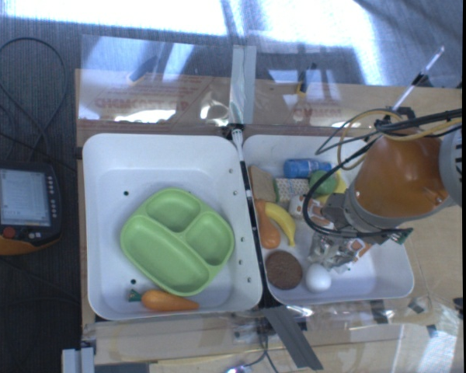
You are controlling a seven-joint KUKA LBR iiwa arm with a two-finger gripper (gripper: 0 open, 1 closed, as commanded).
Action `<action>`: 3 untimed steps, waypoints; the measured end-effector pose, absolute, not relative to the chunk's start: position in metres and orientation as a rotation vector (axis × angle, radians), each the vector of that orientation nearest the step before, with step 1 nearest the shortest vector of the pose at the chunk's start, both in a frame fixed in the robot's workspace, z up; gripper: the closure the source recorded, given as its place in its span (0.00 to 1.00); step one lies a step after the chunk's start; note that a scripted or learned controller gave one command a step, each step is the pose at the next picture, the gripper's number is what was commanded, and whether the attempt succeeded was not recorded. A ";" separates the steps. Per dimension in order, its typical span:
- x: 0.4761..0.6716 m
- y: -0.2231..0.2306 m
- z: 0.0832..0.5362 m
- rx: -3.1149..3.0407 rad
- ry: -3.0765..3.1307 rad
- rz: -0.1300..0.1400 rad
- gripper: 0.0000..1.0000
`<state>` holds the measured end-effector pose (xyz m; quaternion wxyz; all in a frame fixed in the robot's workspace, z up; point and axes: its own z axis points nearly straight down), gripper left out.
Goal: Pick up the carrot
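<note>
Lying in left bin: carrot (168,301)

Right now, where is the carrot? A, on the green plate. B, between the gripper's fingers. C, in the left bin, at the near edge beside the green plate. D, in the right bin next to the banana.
C: the carrot lies on the left bin floor, just below the green plate.

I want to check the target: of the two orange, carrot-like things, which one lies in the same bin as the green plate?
The carrot with a green top, below the green plate in the left bin. The other orange piece lies beside the banana.
</note>
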<state>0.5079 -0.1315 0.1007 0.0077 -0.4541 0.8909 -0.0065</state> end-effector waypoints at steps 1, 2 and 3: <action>0.518 -0.157 0.250 -1.670 2.652 -0.005 1.00; 0.489 -0.214 0.318 -1.827 2.550 -0.001 1.00; 0.486 -0.223 0.349 -2.244 2.191 0.005 1.00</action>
